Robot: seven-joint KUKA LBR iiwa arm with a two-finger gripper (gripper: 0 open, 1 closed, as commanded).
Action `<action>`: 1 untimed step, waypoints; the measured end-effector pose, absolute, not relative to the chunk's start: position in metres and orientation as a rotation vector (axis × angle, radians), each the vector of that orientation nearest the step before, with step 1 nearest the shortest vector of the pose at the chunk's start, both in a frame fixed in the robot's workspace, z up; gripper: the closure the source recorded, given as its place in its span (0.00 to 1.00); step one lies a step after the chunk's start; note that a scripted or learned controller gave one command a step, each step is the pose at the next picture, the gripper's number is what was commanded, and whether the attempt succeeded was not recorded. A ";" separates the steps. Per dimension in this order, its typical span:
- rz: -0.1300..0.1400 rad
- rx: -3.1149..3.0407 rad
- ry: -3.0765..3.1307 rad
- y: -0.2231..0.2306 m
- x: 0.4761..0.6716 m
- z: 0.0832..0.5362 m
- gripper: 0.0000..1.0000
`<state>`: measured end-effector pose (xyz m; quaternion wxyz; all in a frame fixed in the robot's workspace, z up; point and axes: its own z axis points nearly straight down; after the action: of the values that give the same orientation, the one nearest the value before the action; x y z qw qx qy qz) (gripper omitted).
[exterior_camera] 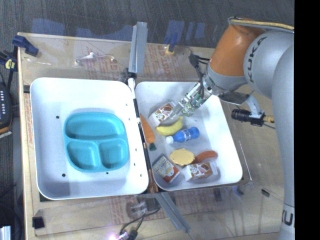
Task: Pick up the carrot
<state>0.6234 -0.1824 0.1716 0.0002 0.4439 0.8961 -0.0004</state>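
The carrot [147, 130] is a thin orange root with a dark green tip, lying along the left wall of the right bin [227, 134]. My gripper [189, 104] hangs over the upper middle of that bin, above and to the right of the carrot, just beyond the banana [170, 128]. Nothing shows between its fingers. The carrot lies apart from the gripper, untouched.
In the right bin lie a small snack packet [162, 112], a blue bottle [184, 135], a yellow round cookie [182, 157], a sausage [206, 156] and two more packets [166, 168] at the front. The left bin [45, 149] holds a blue divided tray [96, 140].
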 end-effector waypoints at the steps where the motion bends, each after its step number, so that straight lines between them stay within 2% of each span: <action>1: -0.005 0.966 2.977 -0.140 0.642 0.097 0.00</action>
<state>0.6418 -0.1397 0.0969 0.0058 0.3086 0.9512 -0.0017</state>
